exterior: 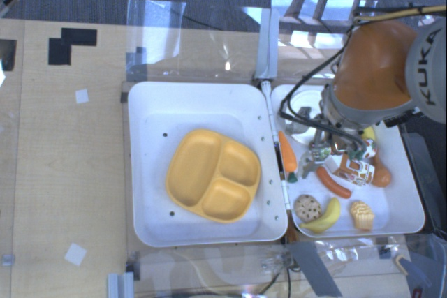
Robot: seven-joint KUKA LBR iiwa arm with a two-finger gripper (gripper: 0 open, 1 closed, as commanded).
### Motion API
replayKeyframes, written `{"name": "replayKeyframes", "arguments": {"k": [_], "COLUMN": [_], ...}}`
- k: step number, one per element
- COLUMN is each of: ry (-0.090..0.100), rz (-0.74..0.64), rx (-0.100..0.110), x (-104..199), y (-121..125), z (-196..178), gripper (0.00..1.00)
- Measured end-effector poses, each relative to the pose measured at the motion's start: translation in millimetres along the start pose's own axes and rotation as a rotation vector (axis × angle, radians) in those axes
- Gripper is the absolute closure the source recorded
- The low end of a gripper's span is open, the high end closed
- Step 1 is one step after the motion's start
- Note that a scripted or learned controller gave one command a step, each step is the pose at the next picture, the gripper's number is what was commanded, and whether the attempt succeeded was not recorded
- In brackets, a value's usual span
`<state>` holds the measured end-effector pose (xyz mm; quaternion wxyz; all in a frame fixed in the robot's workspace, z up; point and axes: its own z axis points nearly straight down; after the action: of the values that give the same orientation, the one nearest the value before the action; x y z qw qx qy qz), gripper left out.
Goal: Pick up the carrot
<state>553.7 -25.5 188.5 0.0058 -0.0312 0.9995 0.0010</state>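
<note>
Carrot lies in the right bin, tight against its left wall, running lengthwise along that wall with its green top toward the far end. We see the claw hanging over the middle of the same bin, just right of the carrot and apart from it; nothing shows between its fingers, and how wide they stand we cannot tell, since the arm with its orange band covers much of them from above. Just below the claw lies a sausage, slanting toward the near right. Right of that we make out a small red-and-white carton, and past it something orange-brown that we cannot name. Along the near edge of this bin sit a cookie, a banana curving beneath it, and a pale yellow corn-like piece. In the left bin rests a yellow plate with three compartments, lying flat near the middle. Both bins sit side by side on the bench.
</note>
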Motion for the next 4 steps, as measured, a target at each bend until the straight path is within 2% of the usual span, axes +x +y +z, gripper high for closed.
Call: {"name": "replayKeyframes", "arguments": {"k": [1,2,3,4], "ry": [0.006,0.002,0.002,0.005], "rz": [0.082,0.042,-0.038,0.074], "rx": [0.001,0.0,0.002,0.001], "x": [63.7,29.8,-28.1,18.5], "y": [-6.5,35.7,-2.9,-8.7], "z": [2.3,2.3,2.5,2.5], "gripper": [0.0,0.0,0.0,0.0]}}
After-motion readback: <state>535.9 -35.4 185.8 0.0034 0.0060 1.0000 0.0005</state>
